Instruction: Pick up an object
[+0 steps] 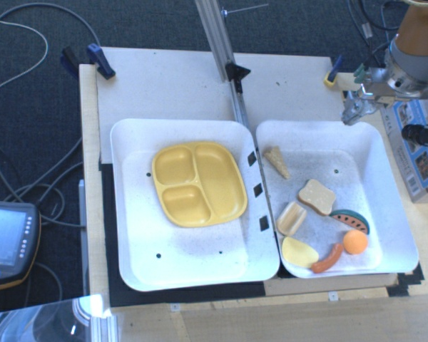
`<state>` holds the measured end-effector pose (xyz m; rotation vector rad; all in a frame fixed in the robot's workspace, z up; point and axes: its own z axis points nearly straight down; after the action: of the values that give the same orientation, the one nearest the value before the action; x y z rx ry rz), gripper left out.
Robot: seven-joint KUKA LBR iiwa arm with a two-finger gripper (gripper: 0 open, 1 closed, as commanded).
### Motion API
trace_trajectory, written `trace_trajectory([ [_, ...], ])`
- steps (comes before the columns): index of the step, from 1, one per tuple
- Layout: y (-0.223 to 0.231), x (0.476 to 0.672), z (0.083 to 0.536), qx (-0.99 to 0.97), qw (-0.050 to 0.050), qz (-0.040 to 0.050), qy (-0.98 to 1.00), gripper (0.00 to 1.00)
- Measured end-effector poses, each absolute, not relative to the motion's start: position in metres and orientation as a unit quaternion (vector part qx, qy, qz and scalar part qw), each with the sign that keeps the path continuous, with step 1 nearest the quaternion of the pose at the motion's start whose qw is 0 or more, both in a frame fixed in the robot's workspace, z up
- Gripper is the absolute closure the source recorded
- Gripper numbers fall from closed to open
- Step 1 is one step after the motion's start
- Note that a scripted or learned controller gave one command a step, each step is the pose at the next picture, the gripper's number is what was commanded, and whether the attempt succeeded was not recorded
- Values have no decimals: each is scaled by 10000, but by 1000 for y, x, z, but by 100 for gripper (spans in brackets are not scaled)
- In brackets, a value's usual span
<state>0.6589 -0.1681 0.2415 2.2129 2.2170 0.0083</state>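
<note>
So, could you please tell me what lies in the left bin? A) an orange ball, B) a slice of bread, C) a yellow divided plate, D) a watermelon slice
C: the yellow divided plate sits alone in the left bin, while the bread slice, orange ball and watermelon slice all lie in the right bin.

I am operating in a robotics lab, not a home kitchen. The bench (pixel 171 84) is a plain white board clamped at its corners, standing on dark carpet (pixel 36 84) crossed by loose cables (pixel 14 27). An aluminium rail (pixel 212 20) rises over it. A control pendant (pixel 7 244) with a screen lies at lower left. Toy food (pixel 317 197) lies in one white bin (pixel 385 155), a yellow compartment plate (pixel 198 184) in the other.
</note>
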Motion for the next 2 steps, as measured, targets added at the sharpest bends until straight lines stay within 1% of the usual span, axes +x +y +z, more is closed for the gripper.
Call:
trace_trajectory([
  [1, -168, 660, 262, 7065, 25, 16, 7077, 100],
  [2, -108, 642, 262, 7047, -19, 6, 7095, 100],
])
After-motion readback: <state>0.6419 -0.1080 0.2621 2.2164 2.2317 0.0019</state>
